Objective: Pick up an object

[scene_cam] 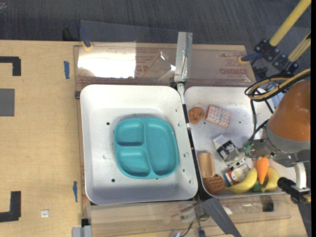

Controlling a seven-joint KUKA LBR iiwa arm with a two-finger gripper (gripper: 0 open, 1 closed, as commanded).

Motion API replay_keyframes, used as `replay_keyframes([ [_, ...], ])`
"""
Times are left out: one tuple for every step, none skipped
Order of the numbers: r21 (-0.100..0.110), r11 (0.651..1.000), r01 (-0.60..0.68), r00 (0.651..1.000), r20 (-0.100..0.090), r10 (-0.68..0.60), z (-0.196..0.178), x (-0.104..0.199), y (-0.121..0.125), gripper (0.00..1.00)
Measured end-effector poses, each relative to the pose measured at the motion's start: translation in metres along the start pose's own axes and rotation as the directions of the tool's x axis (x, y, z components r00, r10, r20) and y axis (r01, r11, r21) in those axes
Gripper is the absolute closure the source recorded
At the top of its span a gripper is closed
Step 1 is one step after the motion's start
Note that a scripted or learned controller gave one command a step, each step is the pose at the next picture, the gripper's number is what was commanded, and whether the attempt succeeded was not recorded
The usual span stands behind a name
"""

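1. Gripper [247, 151] sits low in the right bin [237, 95], right over the clutter at its near side. Honestly can't tell how it's set from this angle, the arm's orange band [295, 113] crowds that spot.
2. Closest targets: a small black-and-white box [225, 147] just beside it, and a carrot [262, 169] lying on a banana [247, 182] against the near wall.
3. Handling guess: the carrot and banana look like toy plastic, so light, stiff and a bit slick. I'd take the carrot across its thick middle. The banana's curve could roll out of a pinch.
4. Also in there: a tan bread-looking piece [206, 163], a waffle-textured brown piece [214, 183], an orange round cookie thing [196, 114], and a flat pink checkered packet [218, 115], which is probably hard to get under.
5. Left bin [94, 102] holds a smooth teal divided plate [146, 147] with three sections, too wide to pinch anywhere but the rim.
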State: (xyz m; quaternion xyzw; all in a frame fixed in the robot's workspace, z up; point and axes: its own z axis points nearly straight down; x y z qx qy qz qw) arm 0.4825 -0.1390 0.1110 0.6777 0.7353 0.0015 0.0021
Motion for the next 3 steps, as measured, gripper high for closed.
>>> replay_keyframes([
  [-0.002, 1.000, 0.021, 1.000, 0.001, -0.021, 0.024, 0.024, 0.043, 0.00],
  [-0.007, 1.000, 0.021, 1.000, 0.002, -0.021, 0.013, 0.024, 0.045, 1.00],
  [-0.004, 0.999, 0.032, 0.999, -0.005, -0.032, -0.077, 0.139, 0.079, 1.00],
])
